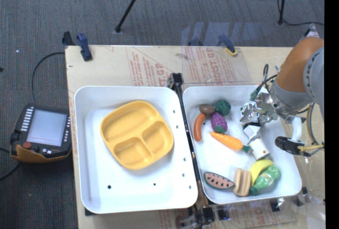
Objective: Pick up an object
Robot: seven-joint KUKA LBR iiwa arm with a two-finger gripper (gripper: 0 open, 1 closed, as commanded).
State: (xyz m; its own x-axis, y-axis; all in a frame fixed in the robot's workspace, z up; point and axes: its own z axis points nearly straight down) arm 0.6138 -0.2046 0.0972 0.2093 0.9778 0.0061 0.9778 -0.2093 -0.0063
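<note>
Over the right bin [294, 180], upper right part: the pincer [253, 117], a cluttered metallic head; whether its fingers are wide or narrow I cannot tell, and nothing shows clearly between them. The arm [299, 71] is cut off at the right edge. Just below the pincer stands a small white cylinder [259, 148], hard to identify. Toy foods in this bin, one each: carrot [228, 141], purple grapes [219, 122], dark green vegetable [223, 107], brown piece [206, 109], red sausage [198, 126], watermelon slice [219, 180], bread-like piece [242, 182], banana [258, 168], green pepper [267, 179]. Left bin [92, 196]: one yellow divided plate [136, 134], three compartments. Tabletop [137, 61] bears reddish printing, unreadable. Two bins counted. One handheld controller [41, 133] on the floor at left.
</note>
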